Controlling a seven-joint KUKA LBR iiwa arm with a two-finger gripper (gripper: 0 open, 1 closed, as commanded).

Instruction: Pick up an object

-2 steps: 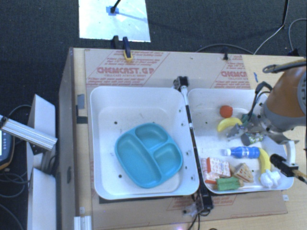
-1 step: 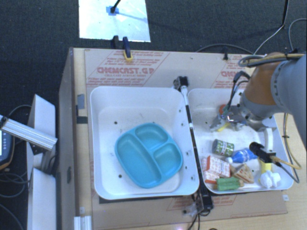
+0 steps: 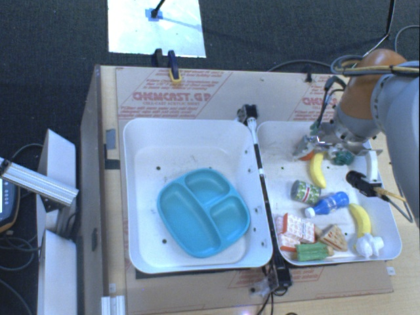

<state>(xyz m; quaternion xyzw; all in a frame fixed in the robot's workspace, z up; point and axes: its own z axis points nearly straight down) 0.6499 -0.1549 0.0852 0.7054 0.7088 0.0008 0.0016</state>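
In the upper right of the frame, the gripper (image 3: 320, 143) sits low over the far end of the right bin (image 3: 279, 153), w/ the grey arm (image 3: 400, 104) coming in from the right edge. You can't count anything as picked yet. No obj shows lifted or plainly in its grasp, so by my read both the grab and the lift are left to do.

The nearest candidate is a banana (image 3: 317, 169), just below the gripper. An orange scrap (image 3: 304, 153) and a teal bit (image 3: 342, 157) flank it, both too small to ID.

Other objs lie lower in that bin:
- green can (image 3: 305, 191)
- blue bottle (image 3: 328, 203)
- 2nd banana (image 3: 359, 219)
- red-white box (image 3: 298, 228)
- wedge (image 3: 335, 237)
- green block (image 3: 311, 251)
- white lump (image 3: 368, 245)

The left bin (image 3: 151, 169) has a blue tray (image 3: 203, 212).

Hard to make out:
- You can't tell if the gripper is spread or clamped, since wrist hardware masks it.
- You can't tell if it touches the banana's top end either.
- The arm is cut off at the right edge.
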